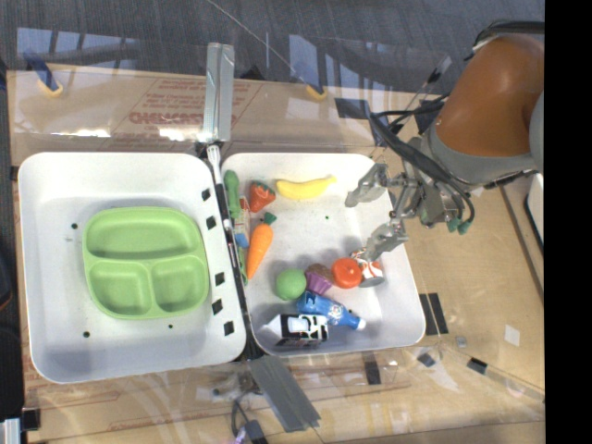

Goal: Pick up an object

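The gripper (377, 214) is hanging over the right bin (400, 289) with its jaws spread and nothing between them. An orange ball (347, 272) is lying just below the lower finger, near a green ball (290, 284), a carrot (258, 249) and a banana (304, 187). A green tray (145, 262) is sitting in the left bin (46, 340).

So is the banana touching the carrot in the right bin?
Apart. The camera view shows bare white bin floor between the banana, near the right bin's far wall, and the carrot, lying lower by the divider.
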Robot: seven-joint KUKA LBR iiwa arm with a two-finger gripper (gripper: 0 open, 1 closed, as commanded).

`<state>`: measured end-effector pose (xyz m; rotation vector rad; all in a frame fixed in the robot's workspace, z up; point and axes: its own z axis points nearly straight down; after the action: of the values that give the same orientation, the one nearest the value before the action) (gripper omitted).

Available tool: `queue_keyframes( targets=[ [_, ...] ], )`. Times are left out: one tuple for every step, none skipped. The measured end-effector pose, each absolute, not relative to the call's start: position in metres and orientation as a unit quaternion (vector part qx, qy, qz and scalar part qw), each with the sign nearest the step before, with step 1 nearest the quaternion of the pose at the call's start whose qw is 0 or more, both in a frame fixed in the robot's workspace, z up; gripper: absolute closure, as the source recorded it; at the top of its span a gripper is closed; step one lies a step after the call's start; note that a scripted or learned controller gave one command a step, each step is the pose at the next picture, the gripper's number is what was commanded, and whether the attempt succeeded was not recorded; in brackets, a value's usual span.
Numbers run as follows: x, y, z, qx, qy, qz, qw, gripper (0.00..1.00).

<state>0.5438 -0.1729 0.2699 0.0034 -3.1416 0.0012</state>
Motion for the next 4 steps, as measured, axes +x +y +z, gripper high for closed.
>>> queue_keyframes(
  targets=[
    [0.574,-0.163,0.118,-0.022,-1.0,-0.0017,0.005,0.0],
    [0.556,-0.103,0.093,-0.073,-0.997,0.0031,-0.002,0.0],
    [0.589,-0.092,0.092,-0.108,-0.994,0.0007,0.0,0.0],
    [0.529,-0.15,0.093,-0.135,-0.991,0.0001,0.0,0.0]
  ],
)
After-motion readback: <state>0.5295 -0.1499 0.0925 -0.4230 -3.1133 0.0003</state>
